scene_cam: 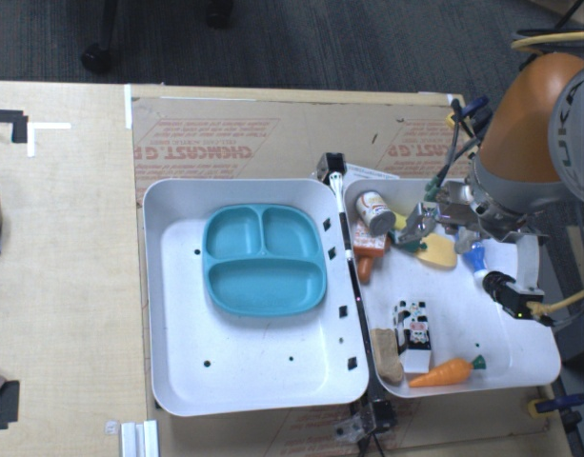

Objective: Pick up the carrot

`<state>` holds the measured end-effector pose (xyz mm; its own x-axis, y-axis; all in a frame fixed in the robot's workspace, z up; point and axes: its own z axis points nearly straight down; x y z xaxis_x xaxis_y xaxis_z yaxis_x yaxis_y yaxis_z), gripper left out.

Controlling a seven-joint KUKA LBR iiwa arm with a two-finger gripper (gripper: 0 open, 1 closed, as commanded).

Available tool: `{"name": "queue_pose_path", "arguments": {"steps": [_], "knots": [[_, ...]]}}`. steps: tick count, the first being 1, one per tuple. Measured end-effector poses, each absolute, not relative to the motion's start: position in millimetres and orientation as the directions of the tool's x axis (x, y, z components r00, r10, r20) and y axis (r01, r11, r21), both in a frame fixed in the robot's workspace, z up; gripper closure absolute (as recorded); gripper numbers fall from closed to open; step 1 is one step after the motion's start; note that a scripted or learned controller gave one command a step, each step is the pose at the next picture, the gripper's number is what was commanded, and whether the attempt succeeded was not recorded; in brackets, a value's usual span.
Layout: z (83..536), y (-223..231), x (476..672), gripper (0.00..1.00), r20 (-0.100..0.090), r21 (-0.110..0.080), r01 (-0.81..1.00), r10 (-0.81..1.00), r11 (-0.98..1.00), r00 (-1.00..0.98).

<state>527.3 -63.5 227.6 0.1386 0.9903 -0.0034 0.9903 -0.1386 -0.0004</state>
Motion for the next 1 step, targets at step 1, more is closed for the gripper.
{"name": "queue_pose_path", "arguments": {"steps": [1], "knots": [[198.3, -134.2, 521.0, 0.00, -0.002, -0.003, 0.998, 0.998, -0.060, 0.060]]}}
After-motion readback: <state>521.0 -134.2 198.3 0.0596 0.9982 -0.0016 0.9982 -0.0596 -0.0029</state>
